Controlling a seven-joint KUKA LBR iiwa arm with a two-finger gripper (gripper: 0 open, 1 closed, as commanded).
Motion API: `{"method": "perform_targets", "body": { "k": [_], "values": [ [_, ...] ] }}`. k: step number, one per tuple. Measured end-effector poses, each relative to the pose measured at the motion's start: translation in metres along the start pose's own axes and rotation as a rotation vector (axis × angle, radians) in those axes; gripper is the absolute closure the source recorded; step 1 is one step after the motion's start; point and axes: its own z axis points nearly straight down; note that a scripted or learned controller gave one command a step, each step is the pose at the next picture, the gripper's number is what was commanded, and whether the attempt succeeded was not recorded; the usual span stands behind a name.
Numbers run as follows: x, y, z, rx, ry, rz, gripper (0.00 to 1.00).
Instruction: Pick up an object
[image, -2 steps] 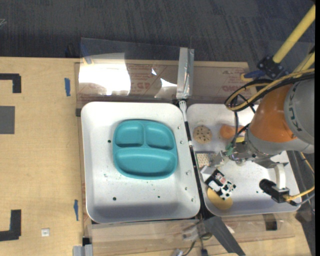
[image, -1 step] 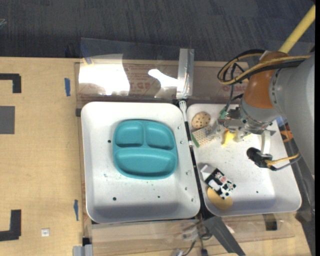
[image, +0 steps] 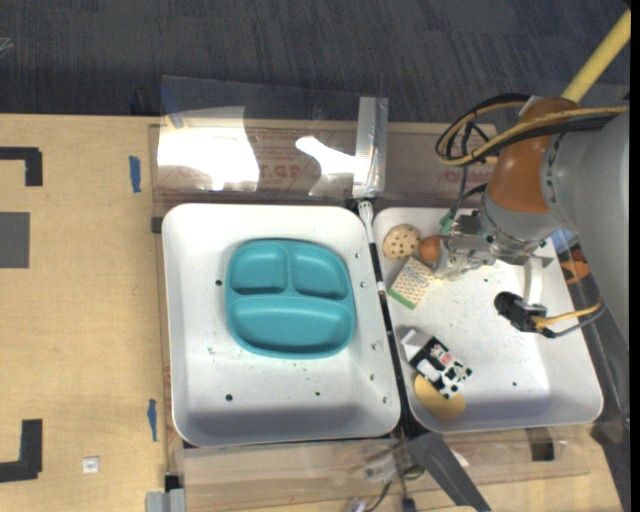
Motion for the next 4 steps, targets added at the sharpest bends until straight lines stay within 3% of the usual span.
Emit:
{"method": "perform_targets", "body": {
  "k": [1,2,3,4],
  "values": [
    [-0.003,-0.019,0.001,0.018,0.003,-0.304,1.00],
    [-0.025,-0.036,0.012,0.007,0.004,-0.021,1.00],
    [-0.007,-0.040,-0.054,0.014,-0.002,0.130,1.00],
    [0.011,-0.051,-0.003,0.024,0.000,0.029,1.00]
  ]
}}
